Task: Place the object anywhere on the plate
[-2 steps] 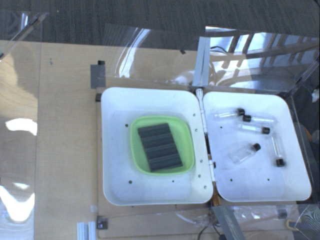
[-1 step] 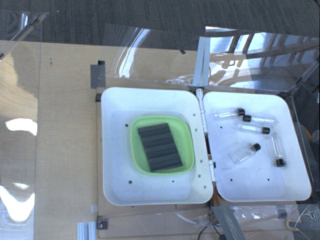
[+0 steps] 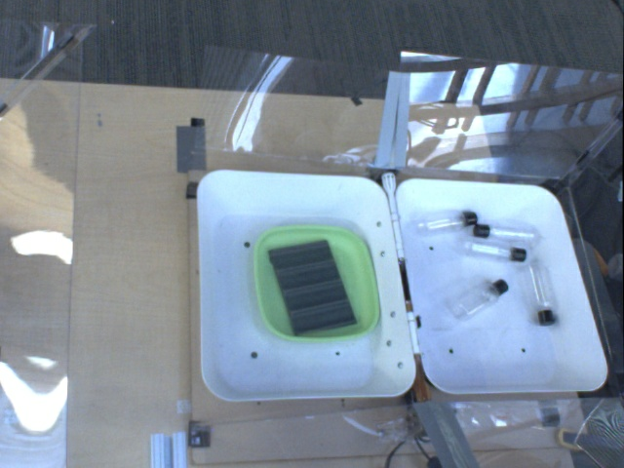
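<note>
Entry, arm body: past the right edge of the shallow white plastic right-hand bin [image 3: 575,261], a dark grey slanted form [image 3: 600,178] lies behind glare, and it cannot be told whether it belongs to the arm. At the bench's bottom right corner sits a pale grey rounded shape [image 3: 600,432], blurred, its colour and outline alone legible. Thin dark cables [image 3: 398,448] trail along the bottom edge, ownership likewise uncertain.

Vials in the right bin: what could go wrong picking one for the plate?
1. The vials are clear glass on a white bin, so they may be hard to locate.
2. Two near the top lie close together; a grasp could knock the neighbour.
3. The green plate already holds a dark ridged block, leaving little free surface; a round vial might roll off.
</note>
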`<state>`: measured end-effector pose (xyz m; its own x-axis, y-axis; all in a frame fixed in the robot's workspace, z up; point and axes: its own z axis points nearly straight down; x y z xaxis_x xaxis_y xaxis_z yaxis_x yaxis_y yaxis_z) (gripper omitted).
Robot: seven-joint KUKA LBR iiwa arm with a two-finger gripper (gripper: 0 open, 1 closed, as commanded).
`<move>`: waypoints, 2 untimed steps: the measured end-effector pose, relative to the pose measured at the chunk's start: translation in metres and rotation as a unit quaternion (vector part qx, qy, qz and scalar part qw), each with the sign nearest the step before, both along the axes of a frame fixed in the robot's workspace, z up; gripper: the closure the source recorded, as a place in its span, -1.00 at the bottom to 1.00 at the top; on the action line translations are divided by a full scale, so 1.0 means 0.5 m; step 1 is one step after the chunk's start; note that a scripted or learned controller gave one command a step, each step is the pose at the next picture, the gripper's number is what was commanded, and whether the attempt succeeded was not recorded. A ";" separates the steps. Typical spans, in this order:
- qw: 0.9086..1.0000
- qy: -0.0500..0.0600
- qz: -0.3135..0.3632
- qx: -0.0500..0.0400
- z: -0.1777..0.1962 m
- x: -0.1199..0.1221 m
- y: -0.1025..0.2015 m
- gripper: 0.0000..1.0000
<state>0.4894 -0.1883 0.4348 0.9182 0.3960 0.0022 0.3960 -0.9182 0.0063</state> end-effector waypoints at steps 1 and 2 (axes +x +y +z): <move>1.000 0.000 0.000 0.000 0.000 0.000 0.000 -1.00; 0.995 -0.001 -0.098 0.001 0.000 0.000 -0.034 -1.00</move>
<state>0.4892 -0.2053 0.4349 0.9779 0.2091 0.0041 0.2091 -0.9779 0.0056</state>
